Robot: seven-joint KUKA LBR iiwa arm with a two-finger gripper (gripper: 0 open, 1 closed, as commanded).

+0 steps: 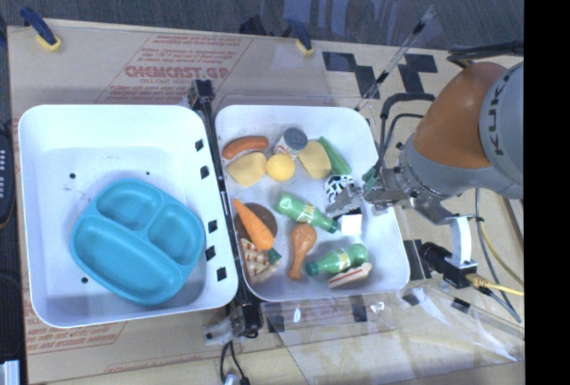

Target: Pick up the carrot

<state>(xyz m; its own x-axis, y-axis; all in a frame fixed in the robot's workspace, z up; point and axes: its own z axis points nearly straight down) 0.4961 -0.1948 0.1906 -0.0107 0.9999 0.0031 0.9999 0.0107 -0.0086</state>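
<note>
Carrot [253,225] lies diagonally, tip apparently upper-left; fingers [354,203] state unclear.

Even, bright overhead light, soft shadows, slightly grainy but sharp.

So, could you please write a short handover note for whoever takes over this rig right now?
Gripper: at the right side of the right bin, low among the toys near a small white block; nothing seen between its fingers, and I cannot tell whether they are open or shut.
Carrot: lying near the left wall of the right bin, partly over a brown disc, apart from the gripper.
Blue divided tray: in the left bin.
Done: nothing yet; the carrot is not picked up.
Left: move across to the carrot, grasp it and lift it.
</note>
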